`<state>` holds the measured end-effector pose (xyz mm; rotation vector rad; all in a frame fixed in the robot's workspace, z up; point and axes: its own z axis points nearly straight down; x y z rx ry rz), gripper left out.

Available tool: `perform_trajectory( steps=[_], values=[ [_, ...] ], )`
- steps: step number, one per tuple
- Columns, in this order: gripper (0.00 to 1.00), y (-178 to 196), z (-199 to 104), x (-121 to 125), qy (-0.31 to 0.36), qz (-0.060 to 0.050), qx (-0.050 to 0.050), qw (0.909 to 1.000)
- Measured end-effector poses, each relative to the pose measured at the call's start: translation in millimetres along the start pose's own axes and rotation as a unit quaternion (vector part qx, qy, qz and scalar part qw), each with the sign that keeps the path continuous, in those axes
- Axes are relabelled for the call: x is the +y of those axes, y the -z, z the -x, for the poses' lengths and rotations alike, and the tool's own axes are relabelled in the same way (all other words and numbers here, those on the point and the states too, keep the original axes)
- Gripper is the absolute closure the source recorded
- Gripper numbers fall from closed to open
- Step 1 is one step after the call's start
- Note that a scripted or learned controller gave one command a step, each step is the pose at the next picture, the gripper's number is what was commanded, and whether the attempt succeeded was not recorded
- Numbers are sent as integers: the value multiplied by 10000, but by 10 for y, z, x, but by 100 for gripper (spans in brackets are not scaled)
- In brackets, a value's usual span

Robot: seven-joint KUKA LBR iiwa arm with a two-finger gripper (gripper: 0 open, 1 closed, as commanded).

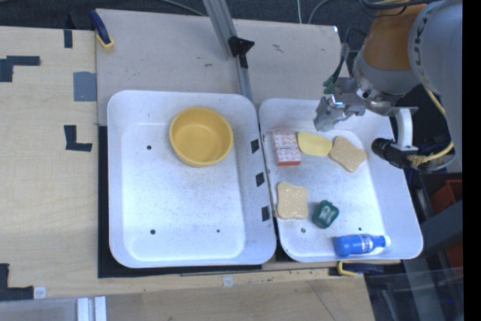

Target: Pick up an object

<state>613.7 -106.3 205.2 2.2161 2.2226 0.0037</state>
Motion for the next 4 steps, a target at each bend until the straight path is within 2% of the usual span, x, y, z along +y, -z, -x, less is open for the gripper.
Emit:
perform_trajectory(
  steps=[1,3,4],
  values=[
    [100,409,-3,11,-4,-2,0,10000],
    [100,318,-992,-680,11,-40,10,10000],
    [100,382,-1459,-918,18,-36,13,10000]
  ],
)
